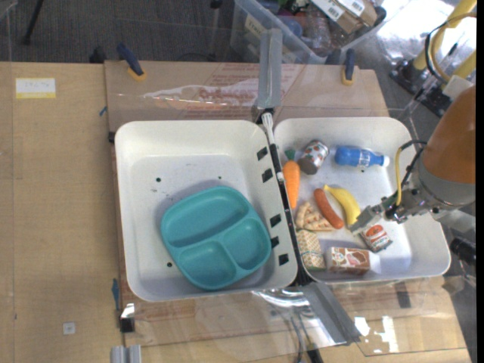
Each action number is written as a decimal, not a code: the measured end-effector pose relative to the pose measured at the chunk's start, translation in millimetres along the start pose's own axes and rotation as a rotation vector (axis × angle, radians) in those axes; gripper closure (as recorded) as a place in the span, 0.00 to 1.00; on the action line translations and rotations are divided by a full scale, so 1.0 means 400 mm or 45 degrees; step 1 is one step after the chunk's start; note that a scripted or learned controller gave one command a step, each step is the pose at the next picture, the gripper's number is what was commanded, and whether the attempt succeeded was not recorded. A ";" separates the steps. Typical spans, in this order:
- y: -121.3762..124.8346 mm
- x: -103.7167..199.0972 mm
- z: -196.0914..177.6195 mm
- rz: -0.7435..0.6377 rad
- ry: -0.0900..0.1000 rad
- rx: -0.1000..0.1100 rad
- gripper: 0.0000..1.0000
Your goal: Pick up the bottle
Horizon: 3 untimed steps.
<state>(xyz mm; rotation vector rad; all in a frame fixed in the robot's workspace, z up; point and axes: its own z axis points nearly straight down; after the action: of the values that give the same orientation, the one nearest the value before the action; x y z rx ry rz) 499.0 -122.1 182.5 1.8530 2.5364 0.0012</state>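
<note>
The bottle (360,157) is blue with a white cap end and lies on its side near the back of the right bin (423,259). My gripper (383,213) hangs low over the right side of that bin, in front of the bottle and well apart from it. It sits just above a small red and white can (376,237) and right of a yellow banana (344,203). Nothing shows as held in it.
The right bin also holds a carrot (291,178), a silver can (314,156), a sausage (327,208), a waffle piece (308,218) and a small red box (348,260). A teal divided plate (215,237) lies in the left bin (136,172). A clear crate (310,10) of clutter stands behind.
</note>
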 end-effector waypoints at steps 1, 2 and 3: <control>0.076 0.267 -0.029 0.089 0.000 0.000 0.00; 0.224 0.103 -0.007 0.117 -0.002 -0.002 0.00; 0.376 -0.203 0.004 0.141 -0.004 -0.003 0.00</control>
<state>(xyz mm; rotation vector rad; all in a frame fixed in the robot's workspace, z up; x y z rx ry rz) 667.0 -153.7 181.2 1.9884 2.4270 0.0017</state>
